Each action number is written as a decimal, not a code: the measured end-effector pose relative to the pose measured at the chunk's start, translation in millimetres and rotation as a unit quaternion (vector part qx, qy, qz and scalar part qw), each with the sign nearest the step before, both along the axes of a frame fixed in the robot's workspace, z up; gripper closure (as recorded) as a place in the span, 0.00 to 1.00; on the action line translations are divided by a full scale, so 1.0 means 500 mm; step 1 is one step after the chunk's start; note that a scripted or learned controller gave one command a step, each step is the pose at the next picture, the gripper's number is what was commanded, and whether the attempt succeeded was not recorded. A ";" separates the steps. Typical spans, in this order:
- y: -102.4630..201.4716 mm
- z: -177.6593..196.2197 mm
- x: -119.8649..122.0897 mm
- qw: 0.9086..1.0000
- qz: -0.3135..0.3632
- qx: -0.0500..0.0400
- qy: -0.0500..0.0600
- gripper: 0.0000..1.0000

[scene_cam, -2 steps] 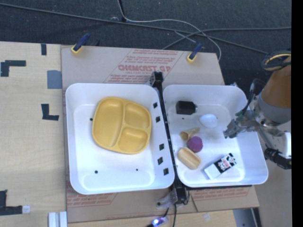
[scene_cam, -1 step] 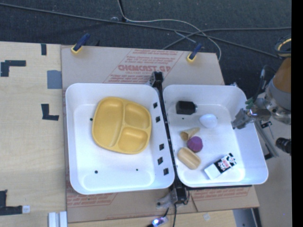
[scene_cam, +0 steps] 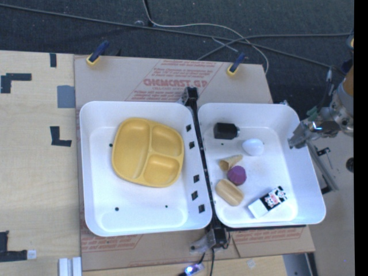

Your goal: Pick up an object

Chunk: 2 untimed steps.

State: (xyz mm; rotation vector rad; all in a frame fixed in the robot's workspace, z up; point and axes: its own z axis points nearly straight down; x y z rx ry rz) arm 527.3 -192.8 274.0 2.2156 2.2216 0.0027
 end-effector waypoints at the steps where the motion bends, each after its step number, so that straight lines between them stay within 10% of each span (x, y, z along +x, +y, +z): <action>1: 0.092 -0.035 0.016 1.000 0.001 0.001 0.003 1.00; 2: 0.185 -0.067 0.030 1.000 0.001 0.001 0.004 1.00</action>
